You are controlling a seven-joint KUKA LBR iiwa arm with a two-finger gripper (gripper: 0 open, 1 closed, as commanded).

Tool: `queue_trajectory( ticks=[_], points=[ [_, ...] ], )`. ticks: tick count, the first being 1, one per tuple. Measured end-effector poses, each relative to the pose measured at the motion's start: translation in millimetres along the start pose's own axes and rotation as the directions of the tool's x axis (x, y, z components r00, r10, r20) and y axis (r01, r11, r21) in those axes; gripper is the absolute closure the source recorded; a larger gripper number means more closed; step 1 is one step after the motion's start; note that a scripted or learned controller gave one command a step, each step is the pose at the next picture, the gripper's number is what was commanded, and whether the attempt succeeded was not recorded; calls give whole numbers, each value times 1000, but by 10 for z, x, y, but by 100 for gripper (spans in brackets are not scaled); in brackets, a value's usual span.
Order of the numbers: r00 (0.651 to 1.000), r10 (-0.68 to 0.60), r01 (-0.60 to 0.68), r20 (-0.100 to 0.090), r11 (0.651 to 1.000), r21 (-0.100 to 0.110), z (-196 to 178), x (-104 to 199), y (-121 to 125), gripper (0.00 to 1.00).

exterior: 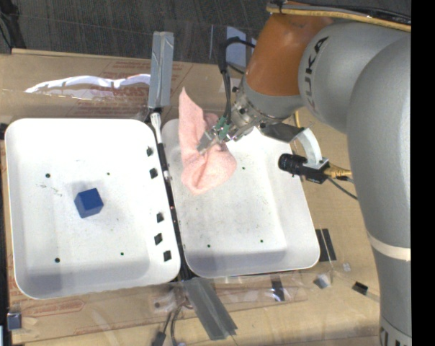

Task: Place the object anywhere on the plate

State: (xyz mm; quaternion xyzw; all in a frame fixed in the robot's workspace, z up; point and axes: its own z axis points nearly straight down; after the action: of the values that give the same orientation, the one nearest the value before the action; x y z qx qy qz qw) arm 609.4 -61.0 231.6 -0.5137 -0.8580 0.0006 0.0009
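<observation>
small blue cube point(89, 202) sits in left shallow white bin point(30, 265), 9 o'clock side. pink fabric cloth point(207, 168) at 11 o'clock of right bin point(289, 236), pinched in gripper point(219, 134).

Robotics lab: grey KUKA arm point(369, 85) over cardboard-topped desk point(81, 67), left bin point(30, 139) and right bin point(304, 247) fixed with grey tape point(210, 312), dark carpet point(95, 6) behind

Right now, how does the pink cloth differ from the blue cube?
The pink cloth is soft, crumpled and the larger of the two; the blue cube is small, rigid and sharp-edged. The cloth is in the right bin, the cube in the left bin. The cloth is bunched up, pinched by the gripper; the cube sits free, untouched. Both are single-coloured, against white bin floors.
</observation>
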Motion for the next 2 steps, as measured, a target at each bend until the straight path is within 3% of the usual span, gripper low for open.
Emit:
queue_trajectory(
  ticks=[1, 2],
  points=[
    [919, -395, 395, 3, 919, -2, -62, 419, 402, 100],
    [688, -726, 726, 4, 688, -1, -56, 721, 716, 100]
  ],
)
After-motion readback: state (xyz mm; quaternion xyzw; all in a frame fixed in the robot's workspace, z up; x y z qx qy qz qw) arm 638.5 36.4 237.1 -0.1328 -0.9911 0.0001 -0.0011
